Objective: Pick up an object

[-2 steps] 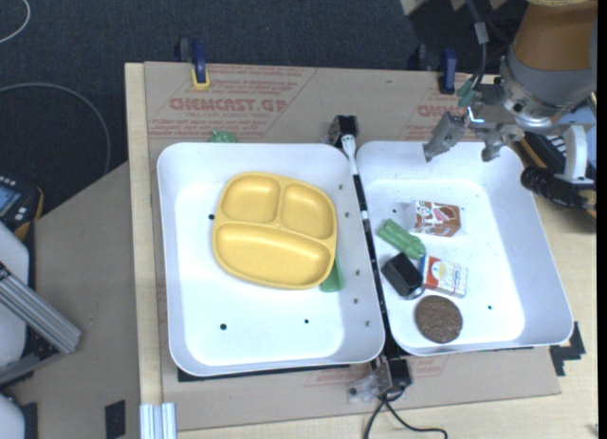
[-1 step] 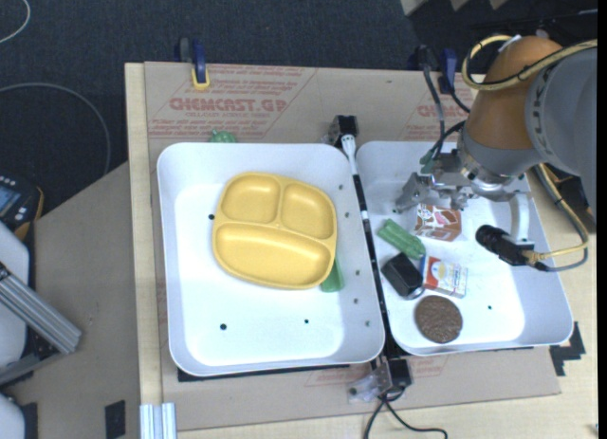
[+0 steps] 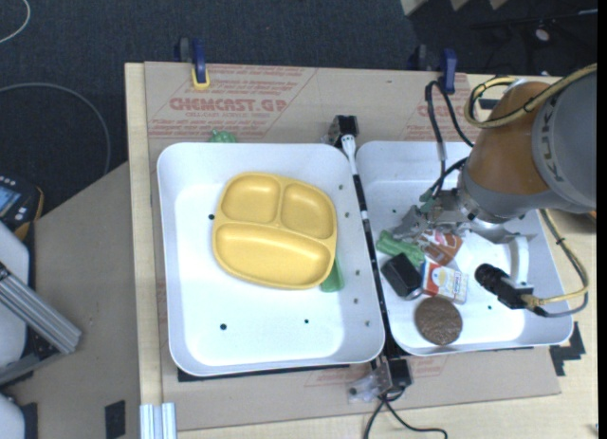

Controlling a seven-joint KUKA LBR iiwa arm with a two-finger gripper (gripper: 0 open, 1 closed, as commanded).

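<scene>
Left, glossy yellow divided plate (image 3: 276, 229) sitting in left bin (image 3: 190, 266); brown disc (image 3: 440, 320) lying at 6 o'clock in right bin (image 3: 493, 328) (gripper (image 3: 429, 222) finger state unclear).

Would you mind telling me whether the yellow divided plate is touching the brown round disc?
Apart. The camera view shows the yellow divided plate in the left bin, the brown round disc in the right bin.

A robotics lab: the KUKA arm (image 3: 531, 157) reaches over a cardboard-topped bench (image 3: 256, 96) with blue clamps (image 3: 198, 60) gripping its far edge, cables (image 3: 57, 105) trail across dark carpet, and aluminium framing (image 3: 33, 319) stands by the bench's left edge.
</scene>
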